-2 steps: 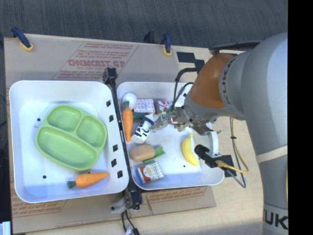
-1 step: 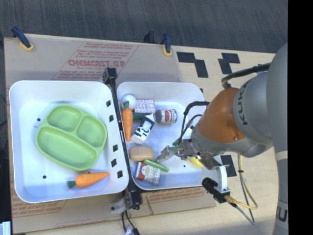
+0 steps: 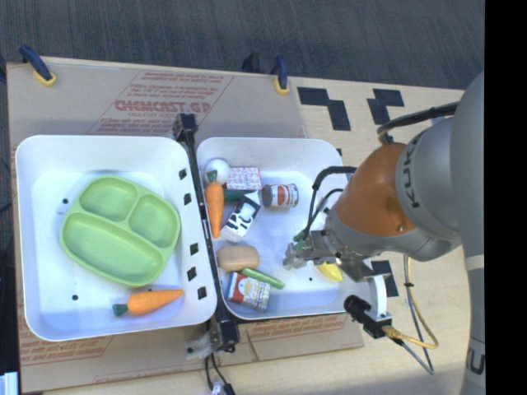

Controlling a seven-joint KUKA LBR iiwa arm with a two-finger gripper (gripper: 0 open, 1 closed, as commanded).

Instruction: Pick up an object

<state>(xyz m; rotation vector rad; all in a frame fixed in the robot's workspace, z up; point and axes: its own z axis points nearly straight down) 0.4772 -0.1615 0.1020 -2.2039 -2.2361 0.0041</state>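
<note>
You are hovering the claw (image 3: 298, 252) just right of the green bean (image 3: 262, 278); I cannot tell its state.

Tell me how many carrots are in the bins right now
2. One carrot lies in the left bin, below the green divided plate. The other carrot lies in the right bin, along its left wall. The arm covers part of that bin, so another might be hidden.

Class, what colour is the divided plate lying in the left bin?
Light green. The divided plate shows best in the camera view, lying in the left bin.
</note>
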